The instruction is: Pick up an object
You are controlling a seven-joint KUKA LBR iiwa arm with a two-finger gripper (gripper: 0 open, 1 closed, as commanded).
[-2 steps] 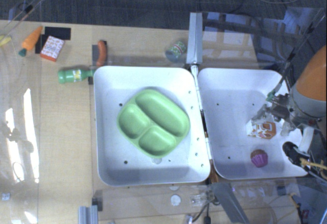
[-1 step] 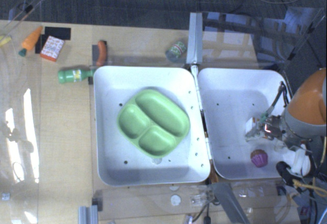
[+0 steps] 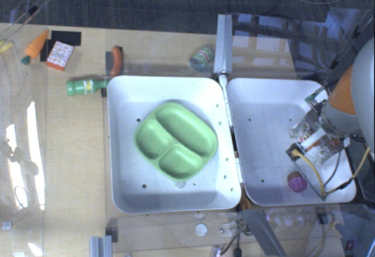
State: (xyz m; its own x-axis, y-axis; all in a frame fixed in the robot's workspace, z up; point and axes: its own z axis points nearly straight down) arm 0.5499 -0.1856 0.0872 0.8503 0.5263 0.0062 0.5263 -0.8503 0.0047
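While the gripper (image 3: pixel 300 130), its opening impossible to tell, hangs over the right bin (image 3: pixel 263 106), a purple object (image 3: pixel 297 181) at its six o'clock lies unpicked.

Smooth green plastic tray (image 3: pixel 176 139) sits in a matt white bin (image 3: pixel 123 191) on pale wood bench (image 3: pixel 58 150).
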